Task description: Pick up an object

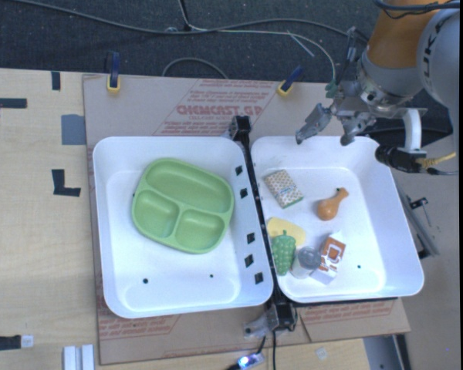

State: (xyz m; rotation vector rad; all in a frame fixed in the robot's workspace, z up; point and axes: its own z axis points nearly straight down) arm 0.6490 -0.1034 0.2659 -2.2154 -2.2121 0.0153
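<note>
- End effector (326, 128) spread wide, nothing between fingers.
- No pick yet.
- Nearest candidates below it: patterned block (282, 188), drumstick toy (332, 203).
- Left: descend, clamp, lift.

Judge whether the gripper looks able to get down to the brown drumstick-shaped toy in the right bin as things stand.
Probably yes. The gripper hangs open above the right bin's far edge, and the brown drumstick-shaped toy lies apart from its neighbours on bare bin floor, with nothing over it.
</note>
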